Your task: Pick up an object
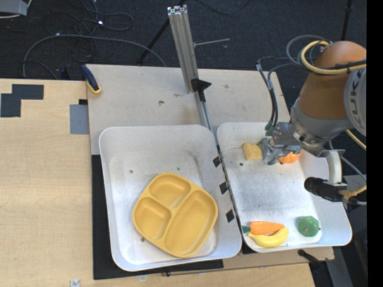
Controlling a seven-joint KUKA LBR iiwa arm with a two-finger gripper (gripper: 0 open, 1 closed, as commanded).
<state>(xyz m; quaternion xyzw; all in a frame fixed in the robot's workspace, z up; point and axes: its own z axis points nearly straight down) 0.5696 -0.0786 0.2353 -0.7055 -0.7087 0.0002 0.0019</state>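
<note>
My gripper (273,156) hangs low over the far part of the right bin (281,187). A pale yellow block (252,152) lies just to its left, close to it. A small orange piece (290,157) peeks out on the gripper's right side, partly hidden by it. At the bin's near edge lie an orange carrot (266,226) on top of a yellow banana (271,238), and a green round piece (308,226) to their right.
The left bin (119,154) holds a yellow divided plate (175,214) in its near half. A metal post (185,49) rises behind the two bins. The wall between the bins carries black clips (222,187).
</note>
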